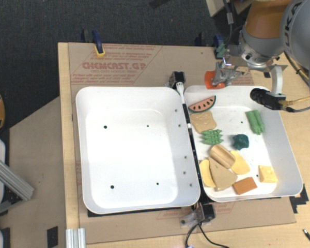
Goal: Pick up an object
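Camera view, right bin (292, 165): toy foods crowd its floor, near wall to far wall — orange block (245, 185), yellow cheese (267, 174), bread slices (221, 164), dark green lump (241, 141), green pod (255, 122), watermelon slice (202, 104). Gripper (226, 74) hangs over this bin's far rim, above everything; grip state cannot be told. Pod and cheese lie apart from neighbours, probably easiest reached.

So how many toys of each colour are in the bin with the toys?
Green: 3, a long piece, a leafy piece, a dark lump
Yellow: 3
Tan or brown: 3
Orange: 1
Watermelon slice: 1
Total: 11
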Controlling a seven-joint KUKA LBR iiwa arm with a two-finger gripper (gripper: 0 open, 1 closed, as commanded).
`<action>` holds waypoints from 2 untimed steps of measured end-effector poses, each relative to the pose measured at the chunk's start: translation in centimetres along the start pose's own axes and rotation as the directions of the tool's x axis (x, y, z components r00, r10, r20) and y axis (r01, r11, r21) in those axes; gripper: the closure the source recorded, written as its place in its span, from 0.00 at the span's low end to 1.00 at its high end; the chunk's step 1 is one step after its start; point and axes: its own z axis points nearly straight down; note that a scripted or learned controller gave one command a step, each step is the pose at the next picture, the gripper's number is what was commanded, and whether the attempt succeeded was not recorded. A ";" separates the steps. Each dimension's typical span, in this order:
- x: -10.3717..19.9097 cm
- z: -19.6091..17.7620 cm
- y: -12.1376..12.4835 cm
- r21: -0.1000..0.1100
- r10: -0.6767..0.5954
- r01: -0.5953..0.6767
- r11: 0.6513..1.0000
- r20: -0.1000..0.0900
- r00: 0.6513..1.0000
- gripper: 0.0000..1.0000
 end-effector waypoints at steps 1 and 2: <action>10.6 1.3 -4.5 0.011 -0.005 0.005 1.000 -0.003 1.000 1.00; 11.8 2.6 -9.4 0.013 0.001 -0.001 1.000 -0.002 1.000 1.00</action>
